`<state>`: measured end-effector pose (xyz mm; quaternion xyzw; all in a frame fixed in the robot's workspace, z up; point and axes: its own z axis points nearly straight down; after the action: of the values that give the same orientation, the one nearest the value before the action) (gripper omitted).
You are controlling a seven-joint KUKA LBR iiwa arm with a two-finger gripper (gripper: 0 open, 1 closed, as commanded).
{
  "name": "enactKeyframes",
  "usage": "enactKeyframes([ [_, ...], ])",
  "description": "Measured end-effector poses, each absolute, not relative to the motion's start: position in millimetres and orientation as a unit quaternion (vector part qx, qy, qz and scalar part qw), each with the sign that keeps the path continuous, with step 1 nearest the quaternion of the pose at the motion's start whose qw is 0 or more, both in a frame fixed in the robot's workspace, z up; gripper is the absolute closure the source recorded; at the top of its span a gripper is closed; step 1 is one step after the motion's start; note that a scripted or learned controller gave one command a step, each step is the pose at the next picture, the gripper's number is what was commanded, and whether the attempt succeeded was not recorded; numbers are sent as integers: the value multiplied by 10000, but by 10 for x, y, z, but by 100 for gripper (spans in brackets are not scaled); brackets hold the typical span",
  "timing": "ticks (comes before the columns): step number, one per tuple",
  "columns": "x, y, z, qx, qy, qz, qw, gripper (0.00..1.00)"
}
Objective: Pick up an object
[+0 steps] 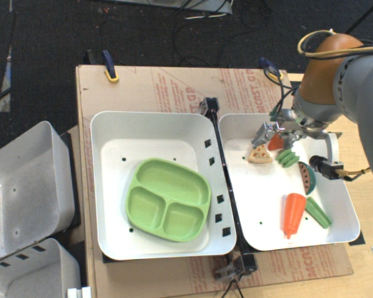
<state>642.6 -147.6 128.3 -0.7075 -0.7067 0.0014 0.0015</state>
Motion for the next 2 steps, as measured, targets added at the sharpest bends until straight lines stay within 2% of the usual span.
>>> enactKeyframes([
  [1,6420,-1470,902,-7075,-7067,16,18,0],
  [2,6432,-1470,1030,-7076,-7066,-1,-4,100],
])
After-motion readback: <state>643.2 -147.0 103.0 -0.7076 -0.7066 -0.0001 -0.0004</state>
